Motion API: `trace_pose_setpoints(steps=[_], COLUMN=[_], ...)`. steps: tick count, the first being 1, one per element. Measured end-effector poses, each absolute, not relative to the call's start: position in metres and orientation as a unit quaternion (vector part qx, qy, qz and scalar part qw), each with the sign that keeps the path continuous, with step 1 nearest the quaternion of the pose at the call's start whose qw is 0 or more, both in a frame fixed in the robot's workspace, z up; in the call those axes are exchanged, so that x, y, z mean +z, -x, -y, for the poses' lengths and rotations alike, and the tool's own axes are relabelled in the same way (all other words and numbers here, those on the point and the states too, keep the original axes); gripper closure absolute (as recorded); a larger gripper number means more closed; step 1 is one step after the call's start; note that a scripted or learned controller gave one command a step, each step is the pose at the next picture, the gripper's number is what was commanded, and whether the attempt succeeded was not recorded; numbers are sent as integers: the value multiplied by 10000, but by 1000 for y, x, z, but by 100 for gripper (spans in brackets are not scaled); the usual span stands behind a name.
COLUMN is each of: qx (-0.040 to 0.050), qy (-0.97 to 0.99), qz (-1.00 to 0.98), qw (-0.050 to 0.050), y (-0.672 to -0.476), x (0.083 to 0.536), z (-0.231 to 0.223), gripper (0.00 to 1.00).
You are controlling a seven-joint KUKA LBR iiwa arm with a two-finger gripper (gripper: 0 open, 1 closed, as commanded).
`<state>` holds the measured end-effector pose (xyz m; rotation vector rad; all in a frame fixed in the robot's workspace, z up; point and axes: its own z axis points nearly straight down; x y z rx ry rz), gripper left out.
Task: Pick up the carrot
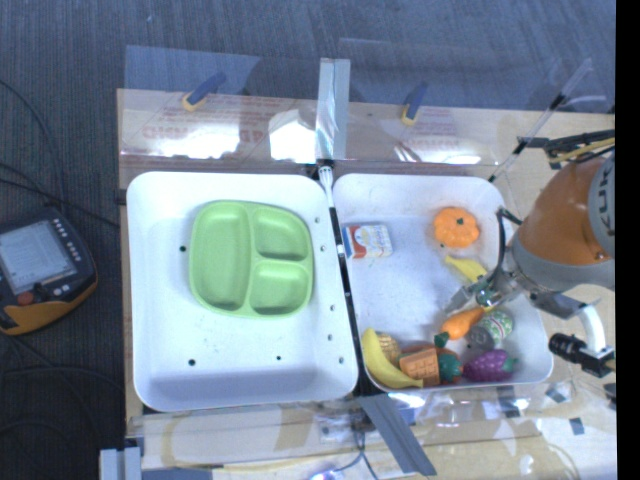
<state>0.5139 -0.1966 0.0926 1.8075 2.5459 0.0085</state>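
Observation:
The carrot (462, 322) is small and orange with a green stub at its lower left end. It lies in the right bin (410, 208), near that bin's front right corner. My gripper (481, 295) hangs low over the bin, right above the carrot's upper right end and touching or nearly touching it. The grey wrist with its orange band (565, 230) comes in from the right and hides the bin's right rim.
Around the carrot lie a small yellow banana (466, 266), a can (495, 326), purple grapes (488, 365), an orange block (422, 363) and a larger banana (385, 360). An orange fruit (457, 227) and a white carton (367, 240) lie further back. The left bin holds a green divided plate (250, 258).

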Motion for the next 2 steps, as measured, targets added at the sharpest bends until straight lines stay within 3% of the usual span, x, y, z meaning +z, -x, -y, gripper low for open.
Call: trace_pose_setpoints(steps=[1, 2], qx=[-2, -10], qy=[-6485, -5401], qz=[-7612, -8416], qw=[-3, 9], y=[-484, -484], x=[128, 199], z=[167, 197], gripper=[100, 100])
